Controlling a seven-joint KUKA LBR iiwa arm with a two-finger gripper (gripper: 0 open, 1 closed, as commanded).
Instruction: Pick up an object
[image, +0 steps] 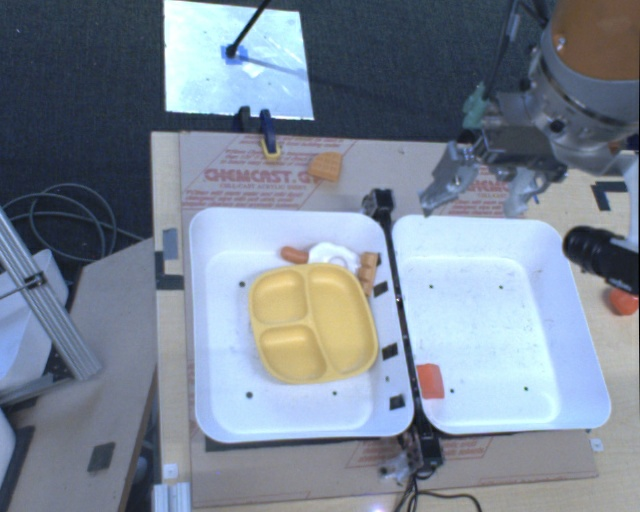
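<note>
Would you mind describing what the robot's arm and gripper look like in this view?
The arm is a thick, rounded grey body with an orange band near the top right corner. Below it sits a grey metal wrist block with a small teal part on its left side. The gripper has two pale metallic fingers. A thin dark cable runs up beside the wrist.

Yellow divided plate (311, 323) lies in left bin (215, 400), jaws spread above.

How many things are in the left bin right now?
4: a yellow divided tray mid-bin, and along its far edge an orange sausage-shaped piece, a white piece and a tan piece. The tray may hide more.
</note>
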